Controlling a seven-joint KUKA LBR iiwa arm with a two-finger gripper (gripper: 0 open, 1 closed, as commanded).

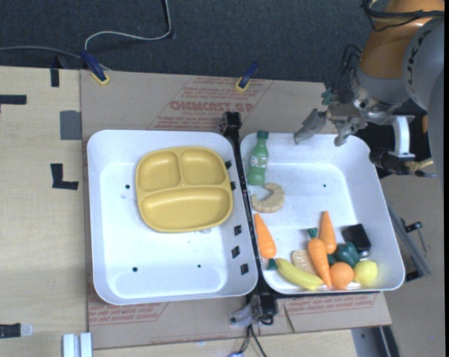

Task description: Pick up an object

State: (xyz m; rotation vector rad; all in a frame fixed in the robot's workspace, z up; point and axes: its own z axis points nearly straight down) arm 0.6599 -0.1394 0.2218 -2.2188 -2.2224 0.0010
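gripper over the right bin's far rim

the gripper (pixel 322 132) hangs with fingers spread apart, nothing between them, above the right bin (pixel 373 192) far edge. left of it stands a green bottle (pixel 257 157); carrots (pixel 322 248) lie well nearer.

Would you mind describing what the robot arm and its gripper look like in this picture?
The arm is bulky and rounded, with grey casing and a broad orange band above the wrist. Black cables loop beside the orange section. The gripper is a small metallic grey assembly ending in two slim fingers, with a greenish detail near its mount.
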